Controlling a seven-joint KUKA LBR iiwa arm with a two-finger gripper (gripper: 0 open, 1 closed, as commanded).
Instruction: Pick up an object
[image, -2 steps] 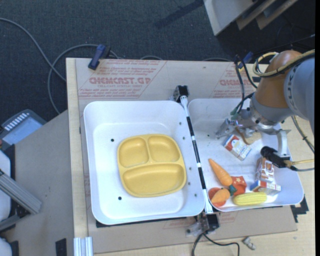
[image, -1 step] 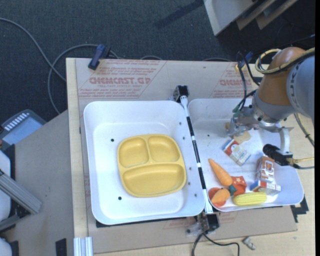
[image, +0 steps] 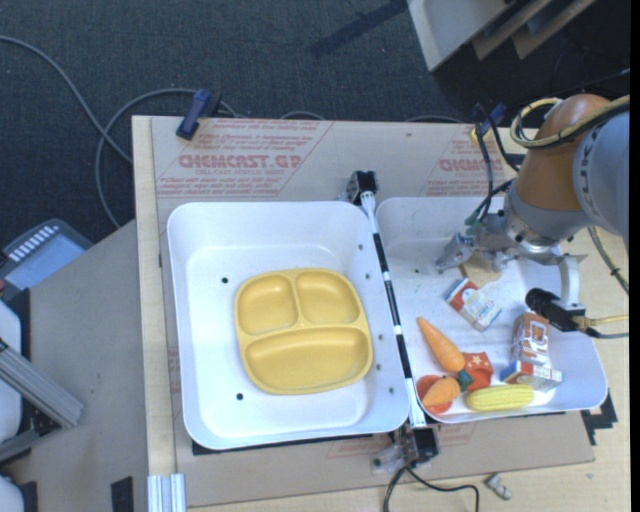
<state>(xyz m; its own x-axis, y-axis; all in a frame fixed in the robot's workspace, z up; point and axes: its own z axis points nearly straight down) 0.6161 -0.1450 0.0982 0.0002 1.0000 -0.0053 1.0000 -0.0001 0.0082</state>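
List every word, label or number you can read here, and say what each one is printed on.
"CHEMCAST GP": red print on the brown protective sheet under the bins, repeated at its right, partly cut off.
Smaller red lines beneath it: too blurred to read.
Small cartons in the right bin: print too small to read.

You are looking at two bins sitting side by side on the bench (image: 300, 150). A divided tray (image: 300, 330) is lying in the left bin (image: 200, 300). In the right bin (image: 585, 375), a carton (image: 473, 303) is lying near the middle, a carrot (image: 440, 345) just left of it, a box (image: 530, 348) to its right, and a corn cob (image: 500, 398) along the front edge.
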